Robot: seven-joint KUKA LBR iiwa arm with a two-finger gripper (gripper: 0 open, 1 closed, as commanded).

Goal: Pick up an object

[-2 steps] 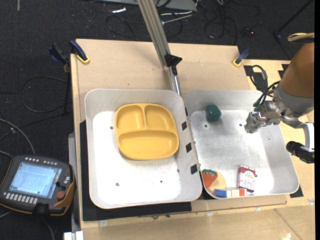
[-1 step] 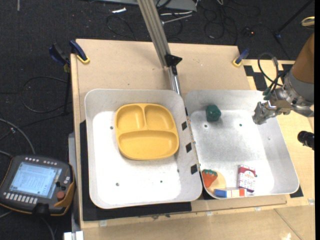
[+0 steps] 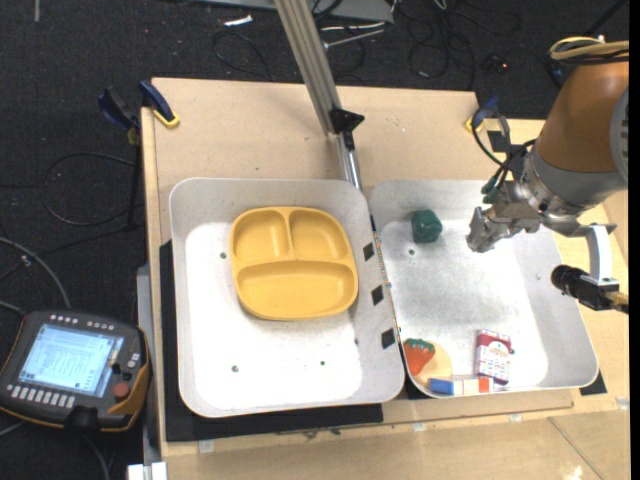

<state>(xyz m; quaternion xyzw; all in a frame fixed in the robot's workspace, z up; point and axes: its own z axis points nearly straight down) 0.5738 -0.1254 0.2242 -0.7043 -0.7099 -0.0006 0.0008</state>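
Observation:
In the camera view my gripper [image 3: 482,234] hangs over the upper part of the right bin [image 3: 480,298], to the right of a dark green block [image 3: 427,226] and apart from it. Nothing shows between its tips. At the right bin's front edge lie a strawberry-like toy [image 3: 419,355], a small blue and orange piece [image 3: 441,384] and a red and white packet [image 3: 494,356]. A yellow divided plate [image 3: 294,262] sits in the left bin [image 3: 210,368].
A metal pole [image 3: 312,53] slants down to the seam between the bins. A teach pendant [image 3: 70,368] lies off the bench at the lower left. The arm's orange band [image 3: 592,103] and a black fitting [image 3: 585,286] stand over the right bin's right side.

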